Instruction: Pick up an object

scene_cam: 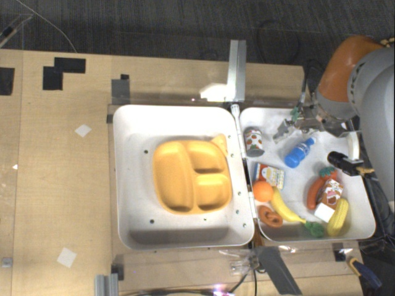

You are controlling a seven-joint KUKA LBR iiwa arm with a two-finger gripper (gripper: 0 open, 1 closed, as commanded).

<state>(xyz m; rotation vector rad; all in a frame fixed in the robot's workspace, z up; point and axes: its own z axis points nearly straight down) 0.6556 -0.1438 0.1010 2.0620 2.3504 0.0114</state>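
One gripper (290, 128) is hovering at the right bin's (370, 230) far end, its grasp impossible to tell; the blue bottle (299, 152) is lying just below it, apparently not gripped.

Readable text: none at this picture size.
Small can (253, 141): red and white label, wording too blurred to read.
Small carton (272, 176): blue, white and red print, no letters legible.
Packet (332, 193) by the corn: red and white print, illegible.
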